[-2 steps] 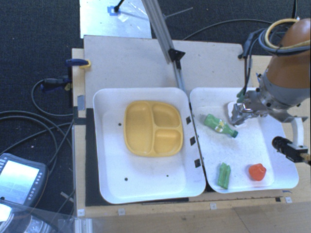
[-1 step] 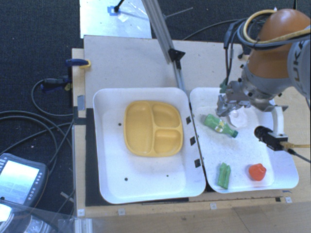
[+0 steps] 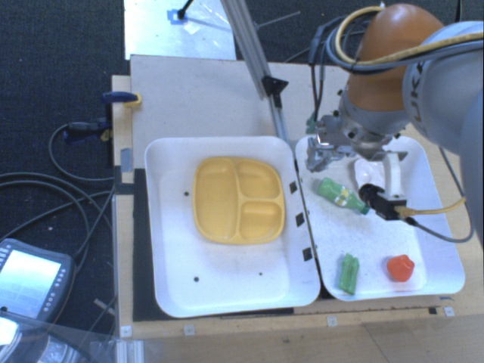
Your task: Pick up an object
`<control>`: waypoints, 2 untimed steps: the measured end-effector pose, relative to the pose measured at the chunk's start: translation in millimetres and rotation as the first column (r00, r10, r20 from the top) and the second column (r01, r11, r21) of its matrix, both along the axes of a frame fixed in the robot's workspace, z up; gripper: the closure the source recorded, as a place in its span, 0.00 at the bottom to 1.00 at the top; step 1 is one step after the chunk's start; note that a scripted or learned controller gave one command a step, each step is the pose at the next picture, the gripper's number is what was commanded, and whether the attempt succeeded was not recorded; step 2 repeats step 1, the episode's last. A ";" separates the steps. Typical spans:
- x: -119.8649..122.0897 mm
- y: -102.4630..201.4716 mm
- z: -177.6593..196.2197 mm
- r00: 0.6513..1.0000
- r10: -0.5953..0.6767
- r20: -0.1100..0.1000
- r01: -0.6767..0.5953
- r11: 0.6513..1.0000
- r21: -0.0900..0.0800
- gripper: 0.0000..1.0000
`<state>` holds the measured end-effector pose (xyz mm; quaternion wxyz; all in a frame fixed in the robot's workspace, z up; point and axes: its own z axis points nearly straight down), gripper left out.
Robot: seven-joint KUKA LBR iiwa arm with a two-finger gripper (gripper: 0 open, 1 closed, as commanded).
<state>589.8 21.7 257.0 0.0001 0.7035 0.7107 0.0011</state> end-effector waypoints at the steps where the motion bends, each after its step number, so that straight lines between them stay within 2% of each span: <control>1: 23.8 40.5 2.2 1.000 0.000 0.002 0.000 1.000 0.000 1.00; 2: 23.8 40.5 2.2 1.000 0.000 0.002 0.000 1.000 0.000 1.00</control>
